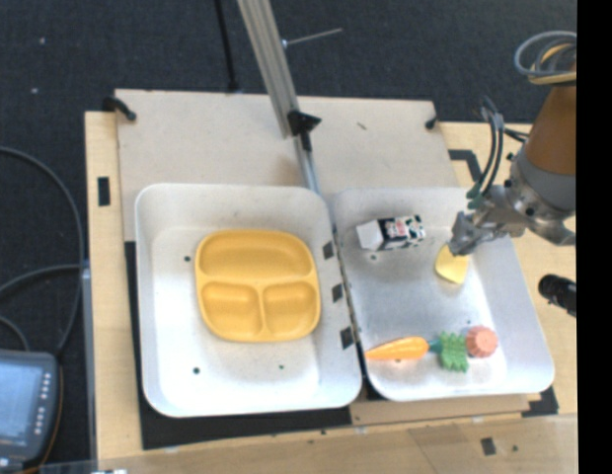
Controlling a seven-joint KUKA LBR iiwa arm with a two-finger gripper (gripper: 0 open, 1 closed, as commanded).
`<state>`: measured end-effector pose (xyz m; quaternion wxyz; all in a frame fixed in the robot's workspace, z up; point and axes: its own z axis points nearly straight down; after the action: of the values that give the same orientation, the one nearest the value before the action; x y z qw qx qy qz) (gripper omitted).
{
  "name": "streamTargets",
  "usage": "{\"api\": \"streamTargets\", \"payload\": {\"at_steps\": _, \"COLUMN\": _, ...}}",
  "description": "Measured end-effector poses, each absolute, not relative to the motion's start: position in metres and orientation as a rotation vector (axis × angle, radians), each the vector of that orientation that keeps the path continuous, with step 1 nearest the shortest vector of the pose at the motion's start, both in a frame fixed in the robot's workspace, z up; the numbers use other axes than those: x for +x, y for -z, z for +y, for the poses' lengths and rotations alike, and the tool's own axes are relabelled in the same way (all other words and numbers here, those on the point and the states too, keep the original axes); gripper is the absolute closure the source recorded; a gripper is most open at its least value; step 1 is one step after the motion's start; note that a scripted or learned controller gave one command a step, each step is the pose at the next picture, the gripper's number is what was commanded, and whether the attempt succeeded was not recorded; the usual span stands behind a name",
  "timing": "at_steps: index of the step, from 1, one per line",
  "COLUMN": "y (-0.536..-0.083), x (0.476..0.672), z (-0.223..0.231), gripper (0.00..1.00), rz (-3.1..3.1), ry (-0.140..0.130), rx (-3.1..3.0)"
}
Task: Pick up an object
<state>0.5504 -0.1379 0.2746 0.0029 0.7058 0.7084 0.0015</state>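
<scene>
I have the arm [543, 161] coming in from the right, its orange band above the wrist and grey body below, with cables looping off its upper side. The end effector [465, 240] hangs over the upper right part of the right bin [523, 349], pointing down and to the left. From this angle I cannot tell whether it is spread or pressed together; its tip is a dark grey blur.

Just below that tip lies a yellow piece [451, 267], pale and rounded, resting on the bin floor. The tip looks to be touching or just above its upper edge, but I see nothing that shows a grip on it.

To the left of the end effector, near the bin's top edge, sits a small toy car [390, 232], white and black, lying along the wall. Along the bin's lower edge I see a carrot [397, 349] lying flat, then a green piece [451, 351] just beside it, and a pink piece [482, 341] touching the green one on its right.

The left bin [163, 363] holds a yellow tray [257, 284] with three compartments, one wide above and two smaller below, set near the bin's middle.

Both bins sit side by side on the bench [217, 136]. A metal rail [271, 52] slants down from the top to the gap between the bins.
</scene>
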Motion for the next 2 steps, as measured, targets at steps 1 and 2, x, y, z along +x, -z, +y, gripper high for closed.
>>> {"api": "streamTargets", "payload": {"at_steps": 1, "y": -0.265, "x": 0.564, "z": -0.084, "gripper": 1.00, "rz": 2.228, "ry": 0.000, "rx": 2.214}}
{"api": "streamTargets", "payload": {"at_steps": 2, "y": -0.269, "x": 0.581, "z": -0.040, "gripper": 1.00, "rz": 2.228, "ry": -0.003, "rx": 2.213}}
